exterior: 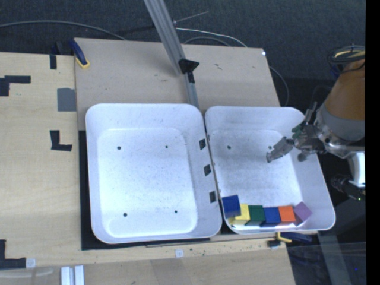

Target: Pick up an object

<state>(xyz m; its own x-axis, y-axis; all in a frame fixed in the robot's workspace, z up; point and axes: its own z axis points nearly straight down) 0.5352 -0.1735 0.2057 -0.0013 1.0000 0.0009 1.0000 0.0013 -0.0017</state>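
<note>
Gripper (279, 153) | being held over right bin (261, 129), finger spread being unreadable, nothing seen held | blocks (264, 214) being clustered at six o'clock | descent being best centred on one block

Cut off, overlapped, or too blurred to read

The arm (347, 108) runs out past the right edge, so just its orange band and grey wrist show — the gripper (279, 151) is a dark blur over the right bin (249, 117), its fingers too indistinct to read. The yellow block (240, 219) lies partly under the blue block (231, 205). The metal pole (163, 22) is clipped by the top edge, and the bench (35, 177) by the left and bottom edges.
</note>
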